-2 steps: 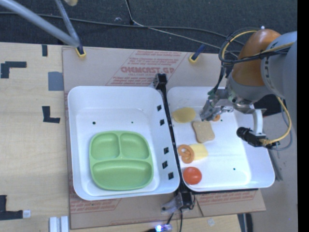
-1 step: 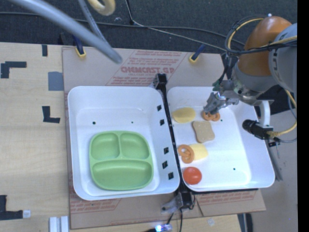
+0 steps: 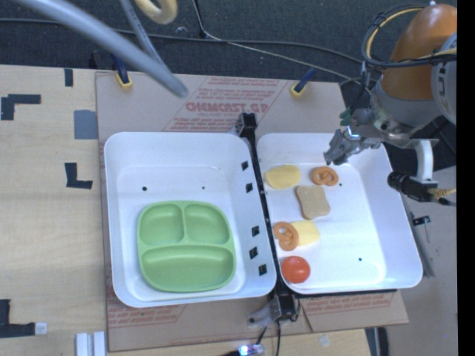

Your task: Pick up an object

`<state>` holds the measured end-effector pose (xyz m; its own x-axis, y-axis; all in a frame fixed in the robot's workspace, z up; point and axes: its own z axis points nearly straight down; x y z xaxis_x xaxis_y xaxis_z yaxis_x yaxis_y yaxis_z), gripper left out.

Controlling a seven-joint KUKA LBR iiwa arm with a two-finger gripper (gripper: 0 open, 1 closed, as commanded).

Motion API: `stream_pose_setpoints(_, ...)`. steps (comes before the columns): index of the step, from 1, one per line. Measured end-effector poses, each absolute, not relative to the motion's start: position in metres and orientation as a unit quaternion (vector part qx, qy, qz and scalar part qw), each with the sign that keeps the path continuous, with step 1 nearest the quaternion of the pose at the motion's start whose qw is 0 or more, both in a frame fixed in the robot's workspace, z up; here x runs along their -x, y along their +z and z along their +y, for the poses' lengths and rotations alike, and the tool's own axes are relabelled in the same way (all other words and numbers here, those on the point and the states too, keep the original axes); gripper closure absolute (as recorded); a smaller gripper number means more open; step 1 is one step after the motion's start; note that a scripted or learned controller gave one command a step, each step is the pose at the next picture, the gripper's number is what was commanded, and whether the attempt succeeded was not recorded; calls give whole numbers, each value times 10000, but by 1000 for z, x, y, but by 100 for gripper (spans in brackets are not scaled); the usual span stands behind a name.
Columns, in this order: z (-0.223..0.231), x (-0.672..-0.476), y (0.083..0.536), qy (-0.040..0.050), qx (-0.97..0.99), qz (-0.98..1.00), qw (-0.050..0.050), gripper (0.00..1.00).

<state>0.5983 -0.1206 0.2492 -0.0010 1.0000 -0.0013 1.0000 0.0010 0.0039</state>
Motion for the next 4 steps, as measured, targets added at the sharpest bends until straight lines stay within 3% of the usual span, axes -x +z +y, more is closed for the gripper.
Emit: stream_pose_setpoints(4,95,-532,242,-6,-7042,7100,-18,100)
